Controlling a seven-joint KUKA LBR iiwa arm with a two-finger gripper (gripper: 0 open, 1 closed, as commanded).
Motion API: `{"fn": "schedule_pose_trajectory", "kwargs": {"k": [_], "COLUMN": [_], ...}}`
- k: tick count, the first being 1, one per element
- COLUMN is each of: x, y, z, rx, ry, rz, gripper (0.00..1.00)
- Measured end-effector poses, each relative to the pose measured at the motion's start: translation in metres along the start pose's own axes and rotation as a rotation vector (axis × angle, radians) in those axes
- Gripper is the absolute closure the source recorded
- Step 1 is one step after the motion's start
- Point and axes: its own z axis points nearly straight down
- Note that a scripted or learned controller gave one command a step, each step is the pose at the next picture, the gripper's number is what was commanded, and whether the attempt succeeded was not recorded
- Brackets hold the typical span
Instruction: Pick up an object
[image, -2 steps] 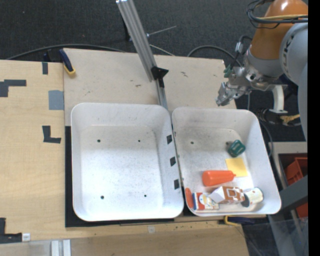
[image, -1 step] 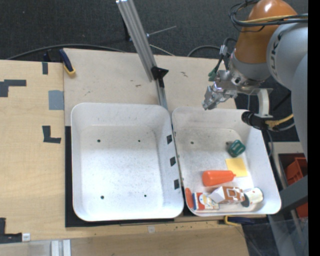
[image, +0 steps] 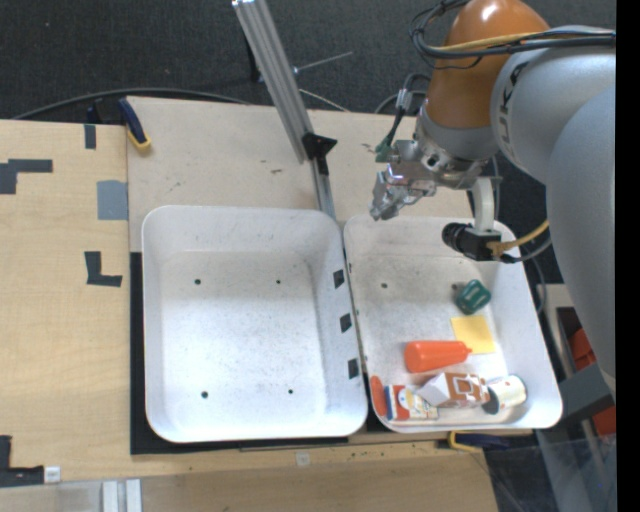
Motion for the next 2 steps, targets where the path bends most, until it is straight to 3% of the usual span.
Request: {"fn": "schedule_pose_trajectory", "kwargs": {"k": [2], "x": [0.098], "y": [-0.011], "z": [0.020], "rx": [0.002], "ry": [0.000], "rz": [0.000], "gripper": [1.00]}}
